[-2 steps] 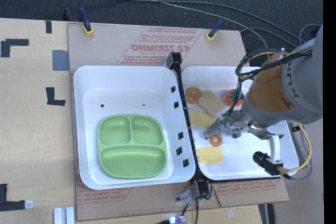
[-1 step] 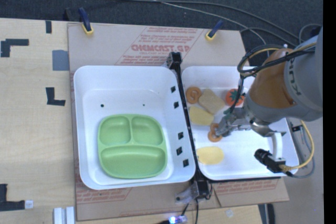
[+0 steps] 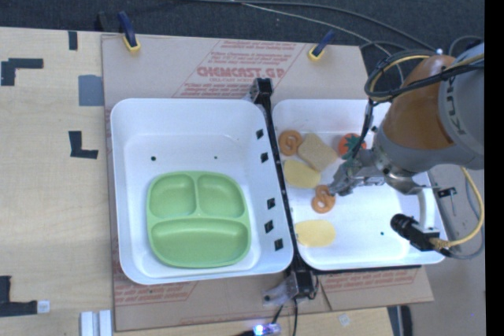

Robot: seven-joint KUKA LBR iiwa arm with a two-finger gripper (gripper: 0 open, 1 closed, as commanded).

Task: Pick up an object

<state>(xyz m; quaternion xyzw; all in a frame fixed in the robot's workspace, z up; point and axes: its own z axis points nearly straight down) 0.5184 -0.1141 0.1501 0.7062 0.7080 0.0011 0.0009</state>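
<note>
— Right bin (image 3: 370,252), middle?
— Gripper (image 3: 340,183) low beside donut (image 3: 323,201); open or shut, cannot tell
— Other items?
— Second donut (image 3: 290,142) near left wall; tray (image 3: 198,218) filling left bin (image 3: 130,169)

Item: brown protective sheet (image 3: 228,67) under the two bins, printed in red with the brand "CHEMCAST GP", legible once just above the left bin's far rim. The same red print repeats in slanted rows across the sheet, including along its near edge, too small and faint there to read. No other legible text, numbers or labels.
</note>
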